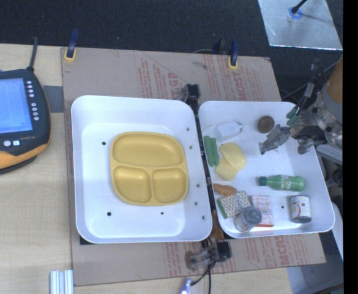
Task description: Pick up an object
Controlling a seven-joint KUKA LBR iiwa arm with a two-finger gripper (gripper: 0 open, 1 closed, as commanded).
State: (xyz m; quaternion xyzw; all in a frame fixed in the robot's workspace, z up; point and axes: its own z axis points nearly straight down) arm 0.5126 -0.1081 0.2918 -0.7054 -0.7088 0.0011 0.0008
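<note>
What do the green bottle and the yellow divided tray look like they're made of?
Green bottle: probably translucent glossy plastic, with a white cap and a pale label band. Yellow divided tray: likely moulded plastic, matte to satin, one even colour with soft rounded compartment edges.

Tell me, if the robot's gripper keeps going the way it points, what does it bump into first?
The gripper points left across the right bin. Probably the yellow cup lying on its side comes first. Height is hard to judge from above, so it might pass over it.

Glossy white plastic bins (136, 228), matt yellow plastic tray (149, 167), shiny green plastic bottle (281, 182), brown cardboard underlay (136, 66)
</note>
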